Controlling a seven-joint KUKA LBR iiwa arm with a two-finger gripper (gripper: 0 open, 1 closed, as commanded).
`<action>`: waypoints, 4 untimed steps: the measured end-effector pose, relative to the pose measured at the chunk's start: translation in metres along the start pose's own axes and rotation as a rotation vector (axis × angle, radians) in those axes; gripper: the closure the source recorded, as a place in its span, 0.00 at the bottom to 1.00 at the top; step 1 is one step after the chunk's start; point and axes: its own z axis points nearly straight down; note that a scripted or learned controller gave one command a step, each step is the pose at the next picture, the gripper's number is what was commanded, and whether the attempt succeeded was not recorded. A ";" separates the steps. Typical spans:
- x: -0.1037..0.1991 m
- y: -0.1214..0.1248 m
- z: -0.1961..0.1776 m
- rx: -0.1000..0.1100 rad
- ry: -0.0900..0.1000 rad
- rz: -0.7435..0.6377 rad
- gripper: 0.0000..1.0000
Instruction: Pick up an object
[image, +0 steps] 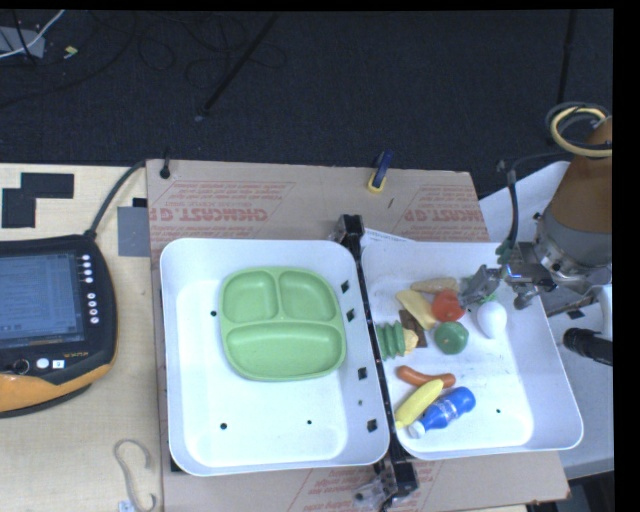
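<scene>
Two white bins, pincer (484, 287) state unclear at right bin's (545, 400) edge, toys (435, 340) crowded left

Cardboard sheet (300, 205): red print, upside down, unreadable.

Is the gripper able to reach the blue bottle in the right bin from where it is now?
Probably yes. The blue bottle lies near the front of the right bin with open floor on its right; only the yellow banana touches its left side. The gripper hovers further back, with nothing between.
</scene>
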 end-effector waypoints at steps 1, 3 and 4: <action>0.000 0.003 -0.006 -0.012 -0.002 -0.001 0.00; 0.011 0.003 0.114 -0.008 -0.002 -0.003 0.00; 0.011 0.003 0.116 -0.013 -0.003 0.001 0.00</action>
